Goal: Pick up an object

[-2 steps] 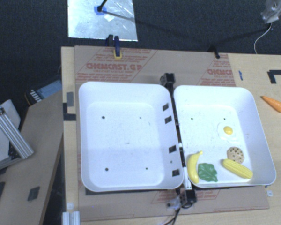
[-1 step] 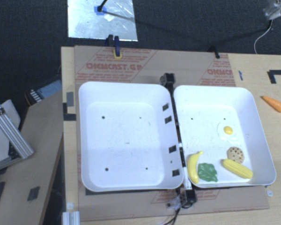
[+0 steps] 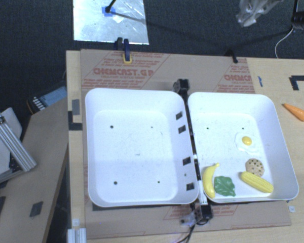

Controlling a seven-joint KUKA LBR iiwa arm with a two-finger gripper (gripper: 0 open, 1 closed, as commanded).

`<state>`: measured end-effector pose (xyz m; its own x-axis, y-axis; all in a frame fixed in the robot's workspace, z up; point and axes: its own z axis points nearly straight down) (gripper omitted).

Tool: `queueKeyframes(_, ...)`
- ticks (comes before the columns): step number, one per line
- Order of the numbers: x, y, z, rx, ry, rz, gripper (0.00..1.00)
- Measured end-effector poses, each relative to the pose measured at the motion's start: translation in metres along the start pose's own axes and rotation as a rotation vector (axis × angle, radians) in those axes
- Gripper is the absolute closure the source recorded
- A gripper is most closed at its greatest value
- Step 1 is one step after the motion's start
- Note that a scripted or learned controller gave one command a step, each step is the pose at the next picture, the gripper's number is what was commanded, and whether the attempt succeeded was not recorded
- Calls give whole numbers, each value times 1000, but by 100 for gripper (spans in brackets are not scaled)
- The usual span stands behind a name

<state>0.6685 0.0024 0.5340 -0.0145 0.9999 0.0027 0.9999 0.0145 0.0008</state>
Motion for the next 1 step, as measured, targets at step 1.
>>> queueKeyframes(1, 156, 1, 0, -1, 4, -5, 100)
